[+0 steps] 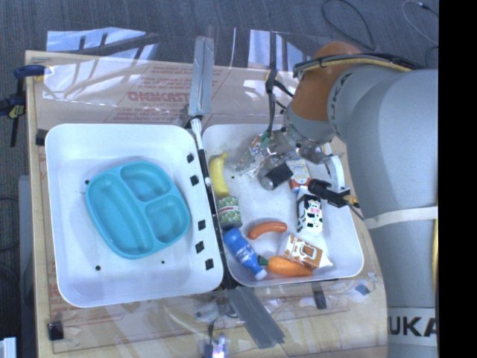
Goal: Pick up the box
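A small brown and white box [304, 252] lies flat near the front right corner of the right bin [350, 256], leaning against an orange carrot [287, 267]. A black and white cow-patterned carton [310, 215] stands just behind it. My gripper [270, 162] is low over the back of the right bin, well behind the box and left of the carton, among shiny wrappers. A dark object [276, 175] sits right under it, and I cannot make out whether anything is held.
The right bin also has a banana [217, 174], a green-labelled can [228, 211], a blue bottle [242, 250] and a red sausage [267, 230]. The left bin [67, 259] holds a blue divided tray [138, 207]. My arm covers the bin's right rim.
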`<state>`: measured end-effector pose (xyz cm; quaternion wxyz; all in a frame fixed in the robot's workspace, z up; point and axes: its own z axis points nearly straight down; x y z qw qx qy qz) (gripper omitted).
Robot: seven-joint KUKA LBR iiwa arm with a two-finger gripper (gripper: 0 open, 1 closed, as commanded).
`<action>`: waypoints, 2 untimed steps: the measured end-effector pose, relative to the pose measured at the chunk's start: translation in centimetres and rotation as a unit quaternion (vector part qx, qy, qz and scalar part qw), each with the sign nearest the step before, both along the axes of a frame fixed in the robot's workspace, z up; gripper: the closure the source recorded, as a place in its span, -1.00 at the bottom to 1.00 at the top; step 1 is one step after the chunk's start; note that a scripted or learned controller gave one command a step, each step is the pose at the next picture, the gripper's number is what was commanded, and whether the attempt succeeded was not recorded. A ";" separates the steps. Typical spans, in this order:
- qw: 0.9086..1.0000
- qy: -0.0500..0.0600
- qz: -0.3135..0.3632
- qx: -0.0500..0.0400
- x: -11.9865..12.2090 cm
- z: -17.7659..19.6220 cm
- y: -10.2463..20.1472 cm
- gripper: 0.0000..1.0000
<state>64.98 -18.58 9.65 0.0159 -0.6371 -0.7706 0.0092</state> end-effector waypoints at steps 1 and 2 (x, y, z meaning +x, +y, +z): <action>0.999 -0.017 -0.043 -0.004 -3.9 16.1 2.5 1.00; 0.999 -0.017 -0.043 -0.004 -5.9 19.5 5.4 1.00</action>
